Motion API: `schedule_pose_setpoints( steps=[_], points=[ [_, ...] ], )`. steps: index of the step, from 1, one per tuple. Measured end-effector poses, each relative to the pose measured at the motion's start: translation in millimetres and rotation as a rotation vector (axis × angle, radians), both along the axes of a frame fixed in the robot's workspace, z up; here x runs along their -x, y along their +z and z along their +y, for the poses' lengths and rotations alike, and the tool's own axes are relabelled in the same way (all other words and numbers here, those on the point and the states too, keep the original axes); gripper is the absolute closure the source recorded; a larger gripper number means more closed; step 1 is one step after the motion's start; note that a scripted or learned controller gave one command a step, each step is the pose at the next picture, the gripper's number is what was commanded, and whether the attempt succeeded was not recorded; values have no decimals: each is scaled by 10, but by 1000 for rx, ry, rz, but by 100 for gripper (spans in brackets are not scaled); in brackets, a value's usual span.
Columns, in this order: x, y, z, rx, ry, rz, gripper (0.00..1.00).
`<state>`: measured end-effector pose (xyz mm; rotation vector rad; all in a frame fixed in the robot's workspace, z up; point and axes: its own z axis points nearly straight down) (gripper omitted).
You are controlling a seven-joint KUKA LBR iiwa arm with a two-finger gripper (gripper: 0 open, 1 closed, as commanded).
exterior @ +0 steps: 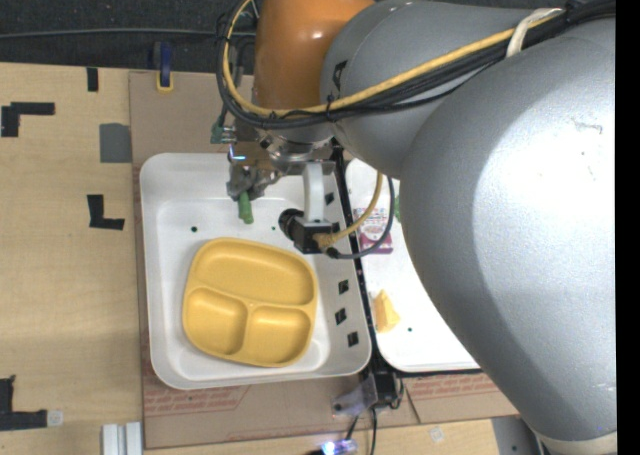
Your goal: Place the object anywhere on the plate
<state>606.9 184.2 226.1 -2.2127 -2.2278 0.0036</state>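
A yellow plate (250, 300) with three compartments lies in the left white bin (165, 243), toward its near side. My gripper (242, 193) hangs over the far part of this bin, just beyond the plate's far edge. A small green object (243, 208) sticks down from between its fingertips, pinched there and held above the bin floor. The arm's orange band (300, 33) and grey body cover the upper right of the view.
The right bin (420, 348) holds a small yellow piece (385, 311) and a pinkish packet (374, 230), largely hidden under the arm. A black cable fitting (298, 228) hangs near the plate's far right corner. Brown cardboard (60, 273) surrounds the bins.
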Motion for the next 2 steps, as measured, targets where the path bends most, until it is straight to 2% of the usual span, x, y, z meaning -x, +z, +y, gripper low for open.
schedule_pose_setpoints(
  steps=[1,2],
  points=[
    [16,-42,437,0,-1,-1,100],
    [13,-37,415,1,-3,0,0]
  ],
)
